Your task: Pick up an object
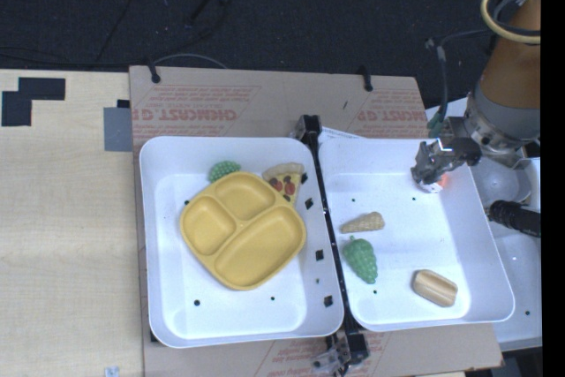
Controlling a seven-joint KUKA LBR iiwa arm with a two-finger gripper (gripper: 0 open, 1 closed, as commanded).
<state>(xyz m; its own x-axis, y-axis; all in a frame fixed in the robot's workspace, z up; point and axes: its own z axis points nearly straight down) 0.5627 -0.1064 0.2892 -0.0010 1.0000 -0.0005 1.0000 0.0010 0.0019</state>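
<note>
Three items low in right bin [402, 318], claw [431, 168] near far rim, grip state unclear

Left bin [168, 313] holds the divided plate [244, 229] — broccoli [224, 169] and pizza slice [284, 178] behind it. Right bin [481, 296]: corn [364, 223] left, grapes [360, 260] nearer, bread roll [434, 287] near right — gripper [429, 169] over the far side.

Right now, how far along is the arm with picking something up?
Nothing looks picked up yet. The claw hangs over the right bin's upper corner, and I can't tell whether anything is in it. The corn piece, grapes and bread roll lie on that bin's floor. Left to do: come down on one, grip it and lift.
</note>
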